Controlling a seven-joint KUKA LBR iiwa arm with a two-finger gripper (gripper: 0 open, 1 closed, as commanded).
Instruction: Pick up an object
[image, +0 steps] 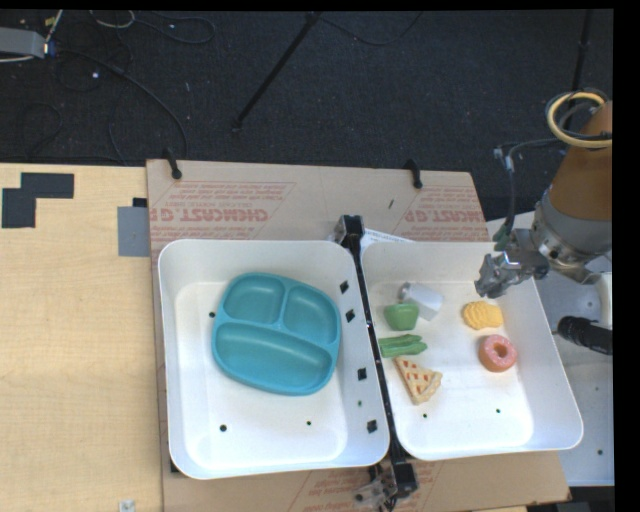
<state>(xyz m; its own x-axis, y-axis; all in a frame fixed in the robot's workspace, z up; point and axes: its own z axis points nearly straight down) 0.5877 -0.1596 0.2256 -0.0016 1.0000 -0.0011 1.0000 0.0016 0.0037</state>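
Hand (495, 275) over the right bin (560, 420), near its far edge, towards the far-right corner. Open or closed: cannot tell from this angle. No sign of anything gripped.

Likely target, as the closest item: yellow piece (483, 316), lying on the bin floor just nearside of the hand, right of centre.

Risks from here:
- Off-centre descent. With the hand a bit farside of the yellow piece, likely to clip its far rim and shove it towards the pink donut (497, 353) just nearside of it.
- Rounded, bumpy shape, so probably prone to squirting out of a pinch if taken off its widest part.
- Donut close by. Wide approach could catch both, or knock the donut towards the bin's right edge.
- Too far towards the far edge: contact with the bin wall instead of the item.

Orientation of the yellow piece: squat oval, long axis roughly parallel to the bin's far edge, running left edge to right edge. No clear tip or pointing end visible. Best pinched across the short axis, far to near, by my read.

Elsewhere in the right bin, towards its left edge and well clear of the hand: green cup (402, 316) touching a white cup (425, 299), green pod (402, 346), wedge slice (419, 379). Teal plate (277, 333) in the left bin (175, 400), not at risk.
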